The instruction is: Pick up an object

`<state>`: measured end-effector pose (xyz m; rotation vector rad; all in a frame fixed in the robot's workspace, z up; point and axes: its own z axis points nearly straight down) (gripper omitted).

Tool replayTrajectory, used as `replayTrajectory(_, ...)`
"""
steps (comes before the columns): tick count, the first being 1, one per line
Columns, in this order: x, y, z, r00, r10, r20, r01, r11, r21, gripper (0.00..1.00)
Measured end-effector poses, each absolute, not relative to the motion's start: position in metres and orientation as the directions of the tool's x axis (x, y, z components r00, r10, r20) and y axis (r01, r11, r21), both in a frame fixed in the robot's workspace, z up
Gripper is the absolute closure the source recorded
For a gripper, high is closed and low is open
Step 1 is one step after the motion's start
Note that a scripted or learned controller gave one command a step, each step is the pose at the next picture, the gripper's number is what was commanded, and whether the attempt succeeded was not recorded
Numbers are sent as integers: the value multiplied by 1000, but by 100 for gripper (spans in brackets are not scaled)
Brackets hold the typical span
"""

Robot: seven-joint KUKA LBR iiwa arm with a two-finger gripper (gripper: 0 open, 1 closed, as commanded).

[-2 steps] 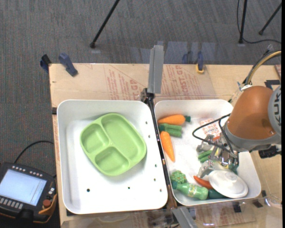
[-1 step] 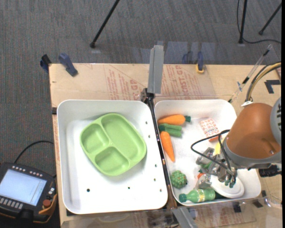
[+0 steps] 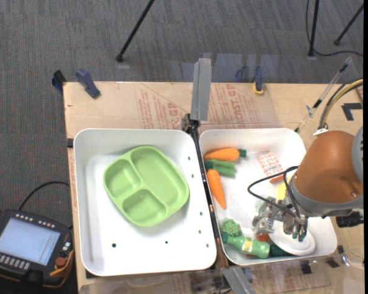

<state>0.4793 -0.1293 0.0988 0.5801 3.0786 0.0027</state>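
My gripper (image 3: 283,225) sits low in the right bin (image 3: 251,138), at roughly 4 o'clock of that bin, with the orange band (image 3: 328,167) of my wrist above it blocking much of the view. Cannot tell if the fingers are apart or together (too much metal clutter and cable at that spot). Nothing visibly between them.

Right bin contents: a carrot with green top (image 3: 224,155) lying crosswise at 11 o'clock, a second carrot (image 3: 216,188) just below it running lengthwise along the left wall, a green piece (image 3: 221,168) between the two. A small red-and-white patterned card (image 3: 270,163) at 1 o'clock. A green bottle (image 3: 245,245) with a red end lies along the 6 o'clock wall, a green knobbly toy (image 3: 230,228) touching its left end. A white plate (image 3: 294,244) lies under my gripper at 5 o'clock, a yellow bit (image 3: 281,193) just above.

Left bin (image 3: 86,164): a light green divided plate (image 3: 146,185) with three compartments, sitting centre, rotated a bit.

Both bins sit side by side on the counter (image 3: 129,106). A pendant with screen (image 3: 27,245) is on the floor at 8 o'clock of the frame.
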Motion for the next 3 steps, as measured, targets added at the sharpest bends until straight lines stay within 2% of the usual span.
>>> replayTrajectory(1,486,-131,104,-930,365,-32,365,931,5,0)
replayTrajectory(2,486,-163,95,-948,319,-12,319,948,10,0)
replayTrajectory(3,574,-204,93,-969,248,-13,248,969,8,0)
